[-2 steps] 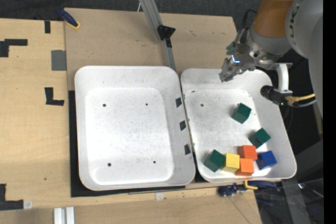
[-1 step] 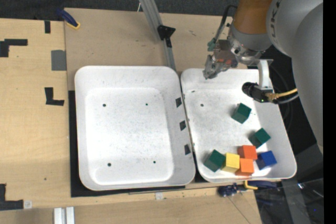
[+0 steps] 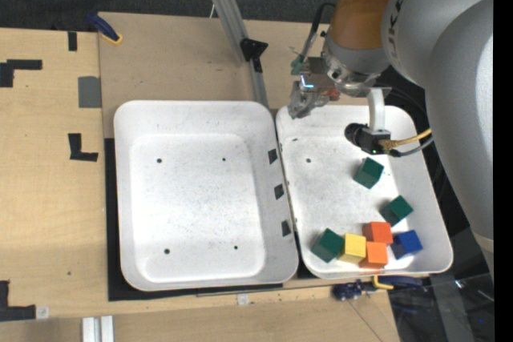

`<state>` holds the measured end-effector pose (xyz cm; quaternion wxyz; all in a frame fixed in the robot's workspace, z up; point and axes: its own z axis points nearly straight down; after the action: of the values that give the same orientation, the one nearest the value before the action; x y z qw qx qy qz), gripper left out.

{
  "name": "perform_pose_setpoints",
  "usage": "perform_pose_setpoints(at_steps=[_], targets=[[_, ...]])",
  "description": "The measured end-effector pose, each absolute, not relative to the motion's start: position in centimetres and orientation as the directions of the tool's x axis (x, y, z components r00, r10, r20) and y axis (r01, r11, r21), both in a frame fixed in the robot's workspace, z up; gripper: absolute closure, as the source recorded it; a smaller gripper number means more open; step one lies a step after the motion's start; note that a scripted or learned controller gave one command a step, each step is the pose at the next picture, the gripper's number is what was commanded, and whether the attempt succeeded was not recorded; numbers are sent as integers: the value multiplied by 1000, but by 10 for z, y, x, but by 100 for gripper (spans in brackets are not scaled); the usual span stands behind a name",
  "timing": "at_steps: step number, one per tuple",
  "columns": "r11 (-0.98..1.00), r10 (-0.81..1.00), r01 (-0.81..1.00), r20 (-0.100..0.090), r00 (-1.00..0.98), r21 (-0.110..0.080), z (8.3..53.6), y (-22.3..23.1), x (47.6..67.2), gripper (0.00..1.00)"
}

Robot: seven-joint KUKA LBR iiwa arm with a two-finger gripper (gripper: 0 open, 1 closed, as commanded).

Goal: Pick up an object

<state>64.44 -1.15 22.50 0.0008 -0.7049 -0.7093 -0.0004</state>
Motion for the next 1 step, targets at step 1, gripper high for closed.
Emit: perform_pose_setpoints(at_steps=[1], targets=[[8, 1000, 1000, 3, -8, 0, 235, 48, 641, 100]])
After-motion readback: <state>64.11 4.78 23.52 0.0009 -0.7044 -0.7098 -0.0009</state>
